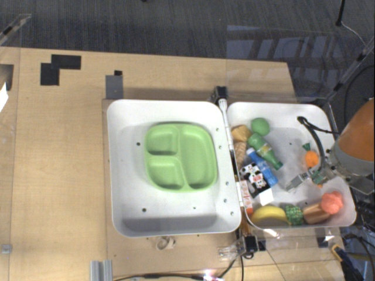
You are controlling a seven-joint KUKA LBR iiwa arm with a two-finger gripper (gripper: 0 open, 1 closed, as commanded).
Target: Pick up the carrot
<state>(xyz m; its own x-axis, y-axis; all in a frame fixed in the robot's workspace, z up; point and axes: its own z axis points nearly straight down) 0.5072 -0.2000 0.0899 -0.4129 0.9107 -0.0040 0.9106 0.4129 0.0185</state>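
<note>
Two shallow white bins sit side by side on the wooden bench (53, 174). The left bin (126, 209) holds one green tray (179, 156) with three compartments. The right bin (345, 215) holds a heap of toy food: one carrot (311, 156), small and orange with a green top, lying toward the right side of the bin; one green ball (260, 125) at the far end; one green bottle (265, 151) beside it; one blue item (259, 164) next to that; one black-and-white box (254, 177); one banana (269, 215) at the near edge; one pink round item (332, 202) near the right corner; and one brown piece (240, 134) at the far left. The arm (358, 142) reaches in from the right, and its tool (309, 177) hangs just near of the carrot; whether it is released or clenched cannot be told. Beyond the bench lies dark grey carpet (176, 16).
</note>
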